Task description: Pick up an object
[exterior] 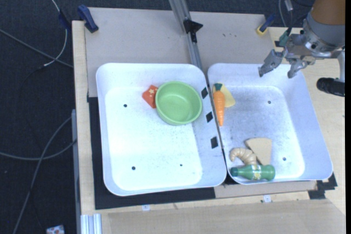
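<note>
We see an orange toy carrot point(219, 108) with a green top lying lengthwise along the left wall of the right bin point(299, 118), a yellow piece point(227, 98) touching it. Toward the near rim lie a green bottle point(253, 172), a tan wedge point(260, 147) and a croissant point(243, 155). The pincer point(283, 65) hangs over the far rim, fingers apart, holding nothing. The left bin point(148, 164) holds a green bowl point(178, 102). The wooden worktop point(137, 35) stands on dark carpet point(38, 90).

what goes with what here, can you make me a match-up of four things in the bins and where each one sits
Things:
1. bowl
2. carrot
3. bottle
4. gripper

Places:
A. lying at the near edge of the right bin
B. above the far edge of the right bin, fingers apart
C. in the left bin, beside a red thing
D. along the left wall of the right bin

Pairs: 1-C, 2-D, 3-A, 4-B
</note>
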